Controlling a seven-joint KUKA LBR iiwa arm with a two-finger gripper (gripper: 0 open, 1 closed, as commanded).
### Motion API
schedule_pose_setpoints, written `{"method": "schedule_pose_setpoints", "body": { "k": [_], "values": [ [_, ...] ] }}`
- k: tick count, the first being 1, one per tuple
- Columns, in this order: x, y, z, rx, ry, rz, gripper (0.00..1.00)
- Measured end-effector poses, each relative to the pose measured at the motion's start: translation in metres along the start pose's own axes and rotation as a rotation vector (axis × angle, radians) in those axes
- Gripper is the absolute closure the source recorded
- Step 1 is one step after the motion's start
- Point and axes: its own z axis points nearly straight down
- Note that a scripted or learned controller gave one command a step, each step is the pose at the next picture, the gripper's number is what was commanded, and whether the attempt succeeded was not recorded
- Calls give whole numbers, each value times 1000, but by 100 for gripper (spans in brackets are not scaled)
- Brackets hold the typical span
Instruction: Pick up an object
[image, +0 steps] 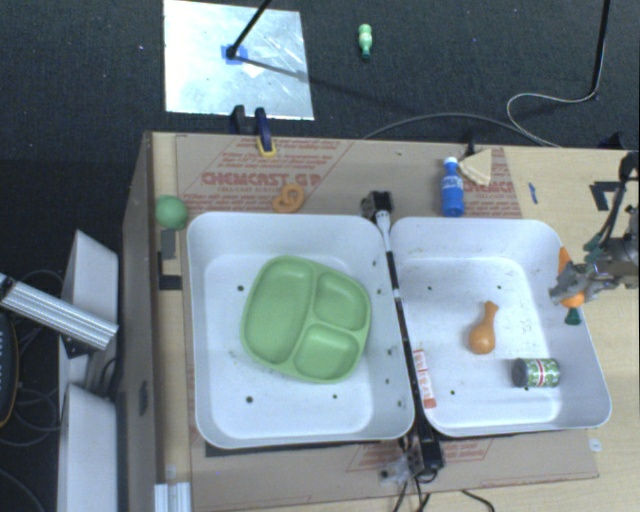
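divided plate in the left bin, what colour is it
Light green, seen in the camera view: divided plate.

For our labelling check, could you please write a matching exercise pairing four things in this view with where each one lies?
Things:
1. green divided plate
2. orange gourd toy
3. small can
4. blue bottle

Places:
A. on the cardboard behind the right bin
B. in the left bin
C. right bin, near its front right corner
D. right bin, about the middle

Pairs: 1-B, 2-D, 3-C, 4-A
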Motion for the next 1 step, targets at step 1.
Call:
{"method": "schedule_pose_setpoints", "body": {
  "k": [1],
  "values": [
    [1,0,0,-1,1,-1,0]
  ]
}}
